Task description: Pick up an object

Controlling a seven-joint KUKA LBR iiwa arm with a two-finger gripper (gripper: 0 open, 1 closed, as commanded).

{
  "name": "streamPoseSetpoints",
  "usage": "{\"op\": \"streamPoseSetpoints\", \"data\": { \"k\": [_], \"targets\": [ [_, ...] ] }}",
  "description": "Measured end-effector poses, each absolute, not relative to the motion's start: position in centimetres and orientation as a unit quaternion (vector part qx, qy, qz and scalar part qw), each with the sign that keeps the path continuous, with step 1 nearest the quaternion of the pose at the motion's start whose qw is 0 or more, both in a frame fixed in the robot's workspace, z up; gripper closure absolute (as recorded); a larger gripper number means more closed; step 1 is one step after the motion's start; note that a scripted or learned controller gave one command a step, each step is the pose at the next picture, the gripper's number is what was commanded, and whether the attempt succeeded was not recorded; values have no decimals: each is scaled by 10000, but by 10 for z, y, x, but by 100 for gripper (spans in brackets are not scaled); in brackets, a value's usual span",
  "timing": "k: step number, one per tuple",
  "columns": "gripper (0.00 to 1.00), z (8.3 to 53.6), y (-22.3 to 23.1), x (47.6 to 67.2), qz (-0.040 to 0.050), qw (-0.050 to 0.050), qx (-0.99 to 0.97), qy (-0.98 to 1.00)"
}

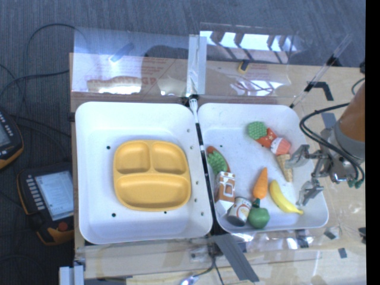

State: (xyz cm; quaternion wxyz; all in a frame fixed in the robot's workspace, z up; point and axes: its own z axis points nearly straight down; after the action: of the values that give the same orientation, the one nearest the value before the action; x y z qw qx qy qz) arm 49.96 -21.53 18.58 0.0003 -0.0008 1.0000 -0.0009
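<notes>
A yellow divided plate (152, 174) lies in the left bin (89, 159). The right bin (237, 114) holds a carrot (260, 183) beside a banana (282, 197). The hand (304, 172) hovers at that bin's right rim, fingers (297, 155) apart, holding nothing.

You'll see the arm (356, 120) at the right edge as a rounded orange segment with a grey part just beneath it. Black cables (317, 123) loop off it in thin curved arcs, and one bit of green shows by the wrist. Below that, your gripper (303, 172) is bare silvery-grey metal with a blocky dark-and-metal body behind it, from which two slim, jointed, angular fingers (297, 156) branch; any screws or markings are too small for you to make out.
</notes>
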Motion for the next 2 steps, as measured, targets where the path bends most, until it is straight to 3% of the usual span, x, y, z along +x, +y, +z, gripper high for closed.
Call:
{"op": "streamPoseSetpoints", "data": {
  "k": [1, 2],
  "targets": [
    [0, 90, -181, 499, -16, 58, 734, 9973],
    [0, 90, -118, 579, 0, 77, 1871, 9823]
  ]
}}
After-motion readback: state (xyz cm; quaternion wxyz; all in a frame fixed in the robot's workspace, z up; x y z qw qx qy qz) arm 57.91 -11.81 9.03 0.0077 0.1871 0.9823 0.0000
